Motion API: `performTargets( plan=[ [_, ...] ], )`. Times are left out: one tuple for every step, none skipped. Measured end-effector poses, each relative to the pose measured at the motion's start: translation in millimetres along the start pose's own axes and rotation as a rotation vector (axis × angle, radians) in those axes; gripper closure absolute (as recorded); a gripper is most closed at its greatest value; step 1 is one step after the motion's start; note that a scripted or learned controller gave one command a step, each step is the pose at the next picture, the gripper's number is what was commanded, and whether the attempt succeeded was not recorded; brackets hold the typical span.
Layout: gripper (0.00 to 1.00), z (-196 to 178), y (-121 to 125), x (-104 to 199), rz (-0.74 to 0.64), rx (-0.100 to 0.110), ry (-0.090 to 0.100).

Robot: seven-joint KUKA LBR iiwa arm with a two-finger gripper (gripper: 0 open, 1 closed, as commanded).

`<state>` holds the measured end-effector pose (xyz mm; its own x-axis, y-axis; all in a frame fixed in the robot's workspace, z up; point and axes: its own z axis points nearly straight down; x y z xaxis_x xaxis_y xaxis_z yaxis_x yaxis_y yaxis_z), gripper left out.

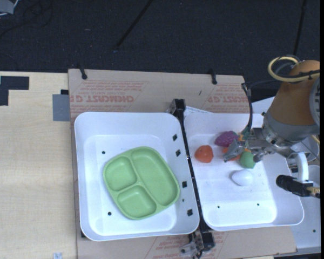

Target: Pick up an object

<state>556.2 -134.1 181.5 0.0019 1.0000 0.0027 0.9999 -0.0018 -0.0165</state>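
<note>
The green toy [247, 159] lies in the right bin [259, 215], among a purple piece [225, 139], an orange ball [204, 154] and a white egg [242, 177]. The gripper [243, 149] hangs over it; its grip cannot be judged. Nothing looks lifted yet.

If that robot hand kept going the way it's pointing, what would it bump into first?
Probably the green object right at the hand, with an orange piece beside it. It points down-left into the right bin; depth is hard to judge.
</note>
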Motion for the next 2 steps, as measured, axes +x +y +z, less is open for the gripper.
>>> performTargets(
  plan=[
    [0.00, -8, 3, 0, -0.002, -0.013, -0.001],
    [0.00, 44, 10, 7, -0.004, -0.009, -0.001]
  ],
)
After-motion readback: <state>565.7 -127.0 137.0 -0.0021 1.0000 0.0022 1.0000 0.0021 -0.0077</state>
